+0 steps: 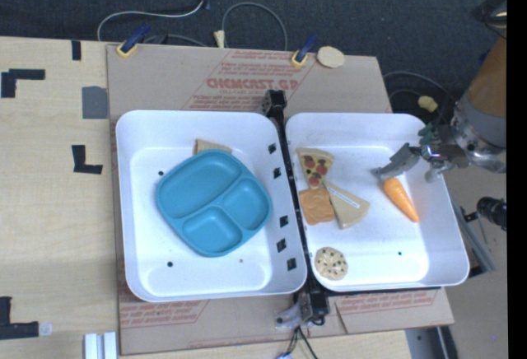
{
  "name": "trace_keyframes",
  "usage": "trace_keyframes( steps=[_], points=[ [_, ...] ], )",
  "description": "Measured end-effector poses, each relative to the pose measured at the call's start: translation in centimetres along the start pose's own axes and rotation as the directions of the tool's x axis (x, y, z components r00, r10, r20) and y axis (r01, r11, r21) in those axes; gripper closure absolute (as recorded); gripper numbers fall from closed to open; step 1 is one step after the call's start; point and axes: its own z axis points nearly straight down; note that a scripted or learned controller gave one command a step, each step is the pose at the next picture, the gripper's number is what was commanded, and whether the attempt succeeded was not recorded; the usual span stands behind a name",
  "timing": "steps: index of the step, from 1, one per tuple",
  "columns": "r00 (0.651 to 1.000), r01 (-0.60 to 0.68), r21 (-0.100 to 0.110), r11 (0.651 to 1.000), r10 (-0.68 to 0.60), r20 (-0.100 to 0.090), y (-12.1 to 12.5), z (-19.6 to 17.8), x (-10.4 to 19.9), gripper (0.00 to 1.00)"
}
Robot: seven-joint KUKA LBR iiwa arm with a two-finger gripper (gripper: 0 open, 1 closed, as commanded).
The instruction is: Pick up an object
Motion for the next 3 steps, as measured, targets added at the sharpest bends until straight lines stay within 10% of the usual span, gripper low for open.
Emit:
trace_keyframes(
  steps=[1, 2, 3],
  points=[
    [1.0, -0.003, 0.0, 1.0, 0.003, 0.003, 4.1, 11.0, -6.2, 0.0],
    [1.0, 0.0, -0.002, 1.0, 0.0, 0.003, 5.5, 17.8, -5.2, 0.0],
    [1.0, -0.001, -0.01, 1.0, 0.001, 0.008, 5.7, 16.2, -5.4, 1.0]
  ],
)
